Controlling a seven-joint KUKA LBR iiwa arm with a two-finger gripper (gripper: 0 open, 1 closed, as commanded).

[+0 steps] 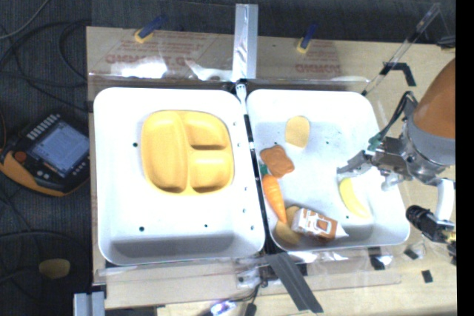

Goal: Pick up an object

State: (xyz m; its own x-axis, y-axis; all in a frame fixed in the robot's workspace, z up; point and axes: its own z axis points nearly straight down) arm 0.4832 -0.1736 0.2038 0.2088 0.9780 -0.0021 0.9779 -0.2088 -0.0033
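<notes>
The pick is not done yet — nothing is sitting between the fingers of the end effector [368,168], which is hanging at the right of the frame over the right bin [326,103]. Its fingers are looking spread apart, one reaching left toward the bin's middle and the other pointing down near the right wall, and no object is lying in the gap.

The nearest candidate is the yellow slice [354,199], lying on the bin floor just below the end effector at lower right. The other objects are waiting further left in the same bin: a pale round piece [298,132] at the top, a brown cookie [276,160] beside the divider, a carrot [274,195] running down under it, and a small carton [317,224] at the lower edge. The left bin [118,107] is carrying a yellow tray [187,151].

Judging from this, the approach is under way but everything that counts is still ahead — lowering onto an object, closing on it, and lifting it off the floor.
</notes>
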